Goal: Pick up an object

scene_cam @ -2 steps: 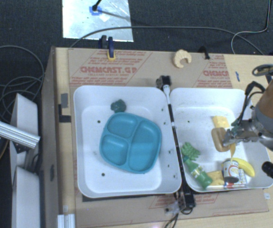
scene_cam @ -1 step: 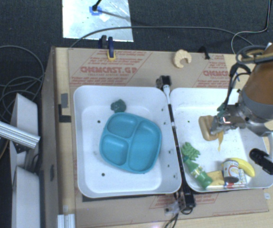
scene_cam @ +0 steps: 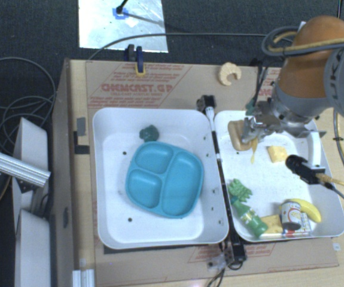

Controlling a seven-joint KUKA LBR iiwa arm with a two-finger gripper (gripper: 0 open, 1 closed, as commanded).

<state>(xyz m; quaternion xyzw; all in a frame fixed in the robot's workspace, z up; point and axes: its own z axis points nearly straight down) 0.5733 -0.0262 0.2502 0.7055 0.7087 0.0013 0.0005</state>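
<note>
Gripper [scene_cam: 250, 127] low over the far left corner of the right bin [scene_cam: 277, 184], at the end of the grey arm [scene_cam: 306, 97] reaching in from the right. Open or closed: cannot tell, the wrist blocking the view from above. Directly under it, a tan chunk [scene_cam: 237, 136], resting on the bin floor near the far left wall, touching or nearly touching the gripper; no telling which. A thin yellow strip [scene_cam: 253, 152] just on the near side of the gripper, pointing toward the near edge.

Elsewhere in the right bin: a yellow wedge [scene_cam: 276, 154] just right of the strip, apart from the tan chunk. Along the left wall, a green leafy piece [scene_cam: 239, 189], and nearer still a green bottle shape [scene_cam: 253, 223]. In the near right corner, a small can [scene_cam: 292, 216] with a banana [scene_cam: 309, 209] curved against its right side, and a flat yellow piece [scene_cam: 271, 222] between bottle shape and can.

Left bin [scene_cam: 112, 160]: 1 blue divided plate [scene_cam: 163, 180] with 3 compartments, lying flat around the middle, and 1 small dark teal lump [scene_cam: 149, 133] just beyond its far edge.

On the cardboard beyond the bins, a pale curled piece [scene_cam: 230, 73], well apart from everything in the bins.
</note>
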